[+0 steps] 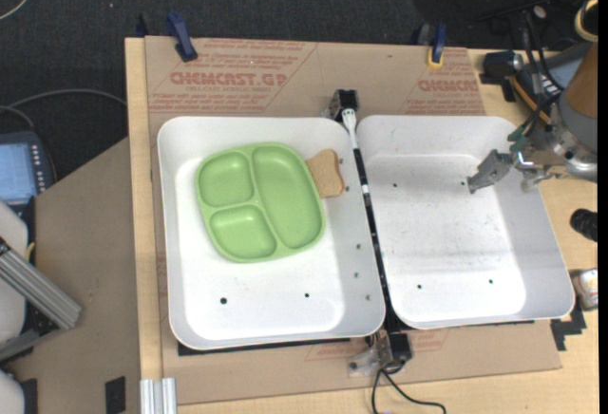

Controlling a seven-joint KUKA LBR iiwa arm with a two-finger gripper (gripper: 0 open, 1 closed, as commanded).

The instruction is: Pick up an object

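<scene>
A green divided plate (pixel 259 201) lies in the left bin (pixel 190 308). A small tan flat piece (pixel 327 174), like a slice of bread, rests against the plate's upper right rim. My gripper (pixel 503 177) hangs over the upper right part of the right bin (pixel 456 298), far from both objects. It is open, with nothing between its fingers (pixel 481 174).
A black divider strip (pixel 366 213) runs between the two bins. The bins sit on a cardboard sheet (pixel 237 70) held by blue clamps (pixel 180 35) at the back edge. Cables and grey hardware (pixel 532 70) crowd the far right.
</scene>
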